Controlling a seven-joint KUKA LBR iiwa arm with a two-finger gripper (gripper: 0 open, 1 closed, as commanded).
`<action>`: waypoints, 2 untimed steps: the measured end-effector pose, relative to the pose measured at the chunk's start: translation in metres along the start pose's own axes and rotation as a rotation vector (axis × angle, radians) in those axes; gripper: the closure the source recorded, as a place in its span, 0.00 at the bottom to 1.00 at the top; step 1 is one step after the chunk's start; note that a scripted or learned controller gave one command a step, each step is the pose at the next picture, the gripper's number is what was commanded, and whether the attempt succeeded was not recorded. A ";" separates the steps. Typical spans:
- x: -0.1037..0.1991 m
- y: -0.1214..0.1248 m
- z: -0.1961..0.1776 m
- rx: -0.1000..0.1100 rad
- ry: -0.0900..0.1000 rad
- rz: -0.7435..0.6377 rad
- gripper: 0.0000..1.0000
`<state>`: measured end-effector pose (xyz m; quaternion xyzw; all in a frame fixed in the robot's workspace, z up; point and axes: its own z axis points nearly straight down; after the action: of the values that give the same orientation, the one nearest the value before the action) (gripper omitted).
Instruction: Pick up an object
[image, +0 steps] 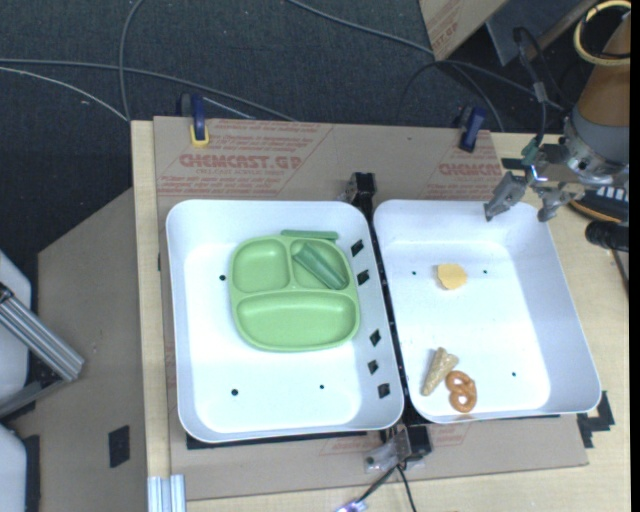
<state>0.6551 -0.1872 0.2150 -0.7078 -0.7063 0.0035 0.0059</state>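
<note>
At the near edge of the right bin (560, 330) we find a pretzel (461, 391), brown and looped, lying on the bin floor. Touching its left side is a pale cone-shaped piece (437, 369), tip pointing toward the near rim. Further back in the same bin, well apart from both, a yellow chunk (452, 276) rests alone on the white floor.

The left bin (200, 340) sits just beside the right one, their inner rims touching along a line of black clips. It carries a green divided plate (290, 318), placed toward the far half of the bin. A darker green, elongated item (320, 263) lies tilted in the plate's far-right compartment. The large near compartment and the far-left compartment show bare green surface.

Both bins stand on a brown board (300, 150) printed with red lettering, held to the counter (95, 300) by blue clamps (199, 115) at the far edge.

We record the pincer (525, 198) at the far-right corner of the right bin, above its rim. Its two fingers (499, 203) are spread apart with nothing between them. It is well apart from all three items in that bin. The grey arm (600, 130) enters from the right.
</note>
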 end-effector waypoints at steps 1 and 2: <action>0.000 0.003 -0.008 -0.013 -0.003 -0.003 0.00; 0.002 -0.007 0.045 -0.007 -0.001 -0.002 0.00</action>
<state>0.6471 -0.1853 0.1706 -0.7071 -0.7071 0.0015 0.0031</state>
